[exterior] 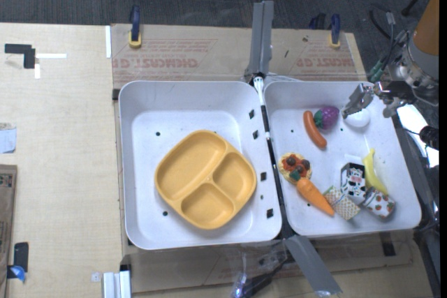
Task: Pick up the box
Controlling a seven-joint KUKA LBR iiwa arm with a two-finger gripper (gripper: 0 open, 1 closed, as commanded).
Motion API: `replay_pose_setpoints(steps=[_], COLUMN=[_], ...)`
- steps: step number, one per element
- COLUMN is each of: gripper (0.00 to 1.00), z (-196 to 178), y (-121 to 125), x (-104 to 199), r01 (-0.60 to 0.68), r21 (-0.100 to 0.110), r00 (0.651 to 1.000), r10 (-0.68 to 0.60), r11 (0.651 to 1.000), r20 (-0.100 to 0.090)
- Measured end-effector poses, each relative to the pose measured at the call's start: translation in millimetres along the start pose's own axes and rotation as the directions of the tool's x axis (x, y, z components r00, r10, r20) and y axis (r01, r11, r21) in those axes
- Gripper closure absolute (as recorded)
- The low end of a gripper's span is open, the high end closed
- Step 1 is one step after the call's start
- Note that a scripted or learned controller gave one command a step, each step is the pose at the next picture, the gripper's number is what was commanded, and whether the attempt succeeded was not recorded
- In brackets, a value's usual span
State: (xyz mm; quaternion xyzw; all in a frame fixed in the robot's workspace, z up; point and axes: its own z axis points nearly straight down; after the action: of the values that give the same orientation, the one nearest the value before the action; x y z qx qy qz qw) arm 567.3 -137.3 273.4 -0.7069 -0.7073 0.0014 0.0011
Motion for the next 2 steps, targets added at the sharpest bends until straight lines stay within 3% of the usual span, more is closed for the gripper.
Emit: replay_pose_setpoints(steps=[1, 2], gripper=[0.0, 0.0], z=[19.0, 78.4], y=[28.1, 83.7], x=[-38.6, -59.5], r01=[-0.061, -0.085], r21=[-0.002, -0.002], r00=[0.998, 0.996], r10=[0.061, 0.085], r11=[0.998, 0.996], r20=[0.001, 0.001])
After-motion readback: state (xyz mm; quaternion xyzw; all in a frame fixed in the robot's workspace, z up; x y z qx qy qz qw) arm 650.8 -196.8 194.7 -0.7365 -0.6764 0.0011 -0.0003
